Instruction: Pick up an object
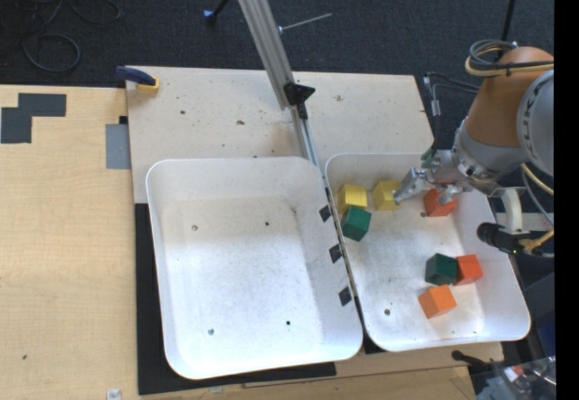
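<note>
The claw (418, 181) hangs low in the right bin (507, 321), just beside a yellow block (386, 195) — whether its fingers are spread I cannot tell. The block looks light, rigid and smooth-faced — best pinched across two opposite flat sides, squarely.

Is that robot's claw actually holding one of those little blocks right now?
It cannot be told. The gripper sits low in the right bin, right beside a yellow block, but the view is too coarse to show a grasp.
</note>
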Robot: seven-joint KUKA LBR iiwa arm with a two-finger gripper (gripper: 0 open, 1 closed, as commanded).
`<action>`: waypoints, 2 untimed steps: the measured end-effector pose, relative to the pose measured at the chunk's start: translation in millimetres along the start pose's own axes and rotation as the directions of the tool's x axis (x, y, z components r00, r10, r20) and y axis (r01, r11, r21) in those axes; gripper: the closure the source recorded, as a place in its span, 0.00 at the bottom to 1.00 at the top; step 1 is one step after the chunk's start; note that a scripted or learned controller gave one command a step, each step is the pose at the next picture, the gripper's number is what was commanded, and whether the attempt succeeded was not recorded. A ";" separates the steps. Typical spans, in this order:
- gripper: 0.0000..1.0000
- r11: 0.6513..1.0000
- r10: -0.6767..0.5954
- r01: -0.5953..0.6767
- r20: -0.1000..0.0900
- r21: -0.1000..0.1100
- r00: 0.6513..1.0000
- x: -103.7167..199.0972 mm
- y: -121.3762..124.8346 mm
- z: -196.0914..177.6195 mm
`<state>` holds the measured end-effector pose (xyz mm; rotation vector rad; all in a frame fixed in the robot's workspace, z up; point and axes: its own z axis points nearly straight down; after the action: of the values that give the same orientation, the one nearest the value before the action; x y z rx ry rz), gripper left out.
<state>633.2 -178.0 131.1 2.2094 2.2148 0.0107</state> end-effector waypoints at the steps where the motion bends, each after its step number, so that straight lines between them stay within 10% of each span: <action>1: 1.00 1.000 0.004 -0.004 -0.002 0.006 1.000 -0.4 -1.5 -6.1; 2: 1.00 1.000 0.001 -0.001 -0.004 0.012 1.000 4.6 -1.8 -50.8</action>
<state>630.7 -173.2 181.8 2.2190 2.2212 0.0024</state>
